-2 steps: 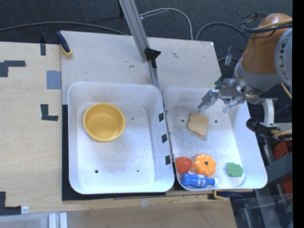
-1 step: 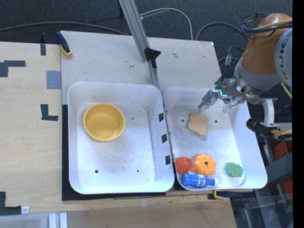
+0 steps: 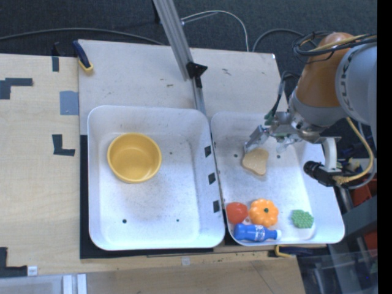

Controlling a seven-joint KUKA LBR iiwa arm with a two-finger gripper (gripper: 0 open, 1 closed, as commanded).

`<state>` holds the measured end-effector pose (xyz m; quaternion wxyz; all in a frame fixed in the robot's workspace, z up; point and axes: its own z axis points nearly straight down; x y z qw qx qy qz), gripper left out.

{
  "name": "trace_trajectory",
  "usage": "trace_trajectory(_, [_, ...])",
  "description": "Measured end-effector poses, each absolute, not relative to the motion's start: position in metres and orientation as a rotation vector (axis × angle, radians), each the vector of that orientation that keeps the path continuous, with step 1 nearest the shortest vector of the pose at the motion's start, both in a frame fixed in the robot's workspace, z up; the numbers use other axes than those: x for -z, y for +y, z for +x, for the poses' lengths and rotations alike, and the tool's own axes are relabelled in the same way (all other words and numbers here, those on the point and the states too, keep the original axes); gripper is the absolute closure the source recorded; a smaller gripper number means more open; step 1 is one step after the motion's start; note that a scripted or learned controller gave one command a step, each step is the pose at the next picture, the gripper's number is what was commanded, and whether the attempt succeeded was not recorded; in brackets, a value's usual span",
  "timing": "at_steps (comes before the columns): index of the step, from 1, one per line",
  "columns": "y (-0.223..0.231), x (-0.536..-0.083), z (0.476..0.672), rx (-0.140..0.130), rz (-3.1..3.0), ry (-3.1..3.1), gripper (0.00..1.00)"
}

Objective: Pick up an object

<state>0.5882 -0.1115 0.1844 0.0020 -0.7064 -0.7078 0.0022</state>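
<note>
gripper (image 3: 264, 141) above right bin (image 3: 318, 192), can't tell how wide it stands | tan bread slice (image 3: 256, 162) just below, unheld | likely light, stiff; pinch across narrow sides

No legible text, labels, brands, numbers or signs appear anywhere in the camera view; the dark tape marks on the bench at the left of the frame carry no readable characters.

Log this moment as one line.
gripper: over right bin, above tan piece | holding: nothing seen | bowl: left bin
</note>
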Motion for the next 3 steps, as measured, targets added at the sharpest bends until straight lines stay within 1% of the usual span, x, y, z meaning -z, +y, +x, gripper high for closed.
trace_trajectory(1, [-0.118,-0.126,0.593,-0.009,-2.216,-2.219,0.00])
trace_trajectory(2, [-0.119,-0.095,0.597,0.005,-2.226,-2.230,0.00])
trace_trajectory(3, [-0.118,-0.106,0.598,0.010,-2.225,-2.234,1.00])
